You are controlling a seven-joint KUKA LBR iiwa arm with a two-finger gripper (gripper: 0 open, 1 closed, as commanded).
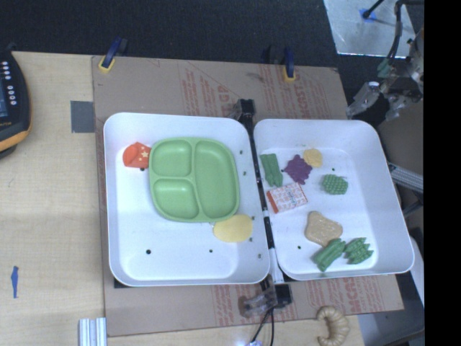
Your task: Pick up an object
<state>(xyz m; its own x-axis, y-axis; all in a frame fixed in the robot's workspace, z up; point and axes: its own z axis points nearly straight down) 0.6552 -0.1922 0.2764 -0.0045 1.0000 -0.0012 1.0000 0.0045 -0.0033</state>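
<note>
The gripper (389,96) sits beyond the right bin's (374,262) far right corner; its opening cannot be determined. The nearest object, a yellow piece (312,156), lies toward the bin's far edge, left of the gripper.

faint red printing on the cardboard sheet (216,85), too blurred to read, small patterned packet (287,197), print illegible
</note>
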